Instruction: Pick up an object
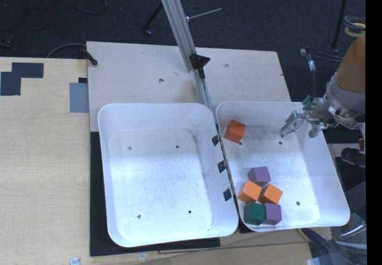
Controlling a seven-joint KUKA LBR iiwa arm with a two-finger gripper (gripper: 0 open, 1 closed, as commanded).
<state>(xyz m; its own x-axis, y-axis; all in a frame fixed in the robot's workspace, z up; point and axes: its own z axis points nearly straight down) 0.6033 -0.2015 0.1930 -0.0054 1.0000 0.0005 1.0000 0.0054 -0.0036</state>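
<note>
Orange cube (234, 131) left of jaws — well apart

The arm (353, 73) is getting cut off by the right edge, so its upper part is not showing. The gripper (301, 125) is appearing small and a little blurred over the right bin (334, 195); whether its fingers are apart or together is not readable. In the cluster of blocks, the green block (255, 213) is covering part of the orange block (251, 191) behind it, and the lower purple block (273, 213) is partly hiding behind its neighbours.
</note>
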